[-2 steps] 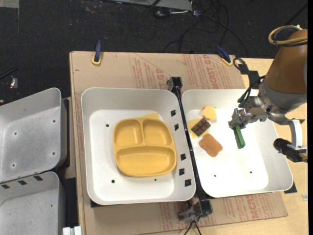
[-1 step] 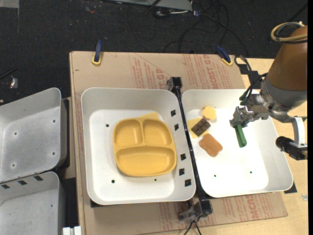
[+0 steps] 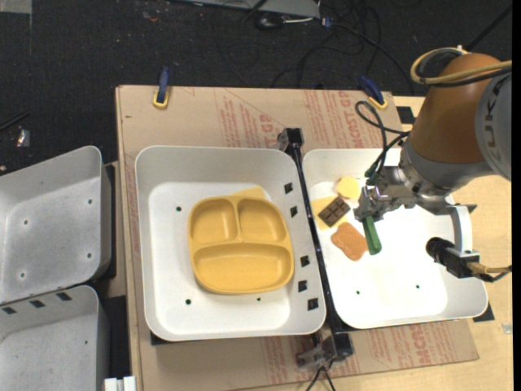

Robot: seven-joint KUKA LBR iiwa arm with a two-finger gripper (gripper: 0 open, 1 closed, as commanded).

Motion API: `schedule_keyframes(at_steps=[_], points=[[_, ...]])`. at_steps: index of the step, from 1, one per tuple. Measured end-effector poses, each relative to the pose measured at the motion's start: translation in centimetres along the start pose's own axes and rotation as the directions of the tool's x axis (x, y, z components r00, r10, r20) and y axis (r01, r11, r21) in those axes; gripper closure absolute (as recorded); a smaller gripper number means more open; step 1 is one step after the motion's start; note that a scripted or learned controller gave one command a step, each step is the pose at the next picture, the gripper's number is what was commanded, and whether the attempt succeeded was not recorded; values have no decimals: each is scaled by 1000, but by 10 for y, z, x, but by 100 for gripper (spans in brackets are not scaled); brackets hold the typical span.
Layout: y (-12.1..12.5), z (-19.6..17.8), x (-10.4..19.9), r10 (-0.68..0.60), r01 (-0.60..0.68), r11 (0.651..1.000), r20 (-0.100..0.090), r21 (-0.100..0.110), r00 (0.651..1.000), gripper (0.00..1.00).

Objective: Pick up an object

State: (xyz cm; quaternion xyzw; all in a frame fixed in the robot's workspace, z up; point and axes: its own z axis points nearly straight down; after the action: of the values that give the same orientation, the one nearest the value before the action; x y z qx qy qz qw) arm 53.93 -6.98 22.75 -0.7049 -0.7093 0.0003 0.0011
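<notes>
While the gripper (image 3: 373, 208) is hung over the right bin (image 3: 407, 296), a green stick (image 3: 372, 235) is seen just below it, long axis up-and-down, tip pointing toward the front; grip state cannot be told; red cardboard print (image 3: 252, 125) is unreadable.

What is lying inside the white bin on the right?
Inside the right white bin lie a pale yellow block, a brown rectangular piece, an orange flat piece and a green stick. The grey arm covers the bin's upper part.

Yellow tray (image 3: 241, 246) in left bin (image 3: 155, 218); arm (image 3: 456, 129) over right bin (image 3: 423, 300).
</notes>
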Motion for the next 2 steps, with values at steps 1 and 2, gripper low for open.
schedule_keyframes(at_steps=[1, 2], points=[[-2, 8, 52, -2, 2, 1000, -1, 0, 1000, 100], [-4, 6, 113, -2, 2, 1000, -1, -1, 1000, 100]])
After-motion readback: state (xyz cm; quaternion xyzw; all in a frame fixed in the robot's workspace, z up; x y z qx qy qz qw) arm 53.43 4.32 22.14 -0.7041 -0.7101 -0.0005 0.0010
